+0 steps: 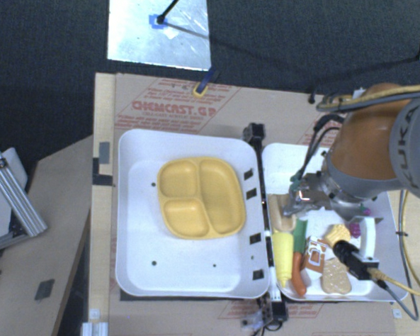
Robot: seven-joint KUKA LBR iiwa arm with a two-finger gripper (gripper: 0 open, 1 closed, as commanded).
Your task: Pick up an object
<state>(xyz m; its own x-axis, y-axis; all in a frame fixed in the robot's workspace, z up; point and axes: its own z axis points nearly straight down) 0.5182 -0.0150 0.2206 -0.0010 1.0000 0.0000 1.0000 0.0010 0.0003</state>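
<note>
The right bin point(285, 158) holds a cluster of toy foods at its near end: a yellow corn cob point(282, 252), a green piece point(300, 234), an orange carrot point(297, 279), a tan cookie point(336, 278) and a brown-and-white piece point(315, 254). My gripper point(293, 203) hangs low over the left side of this bin, just beyond the corn cob, under the grey and orange arm point(371, 149). The wrist hides much of what lies beneath it.
In the left bin point(133, 265) lies a yellow three-compartment plate point(200, 197). A black divider with clips point(259, 202) runs between the bins. A purple piece point(355, 226) and a yellow ridged piece point(339, 232) sit at the right bin's right side. Cables trail off right.
</note>
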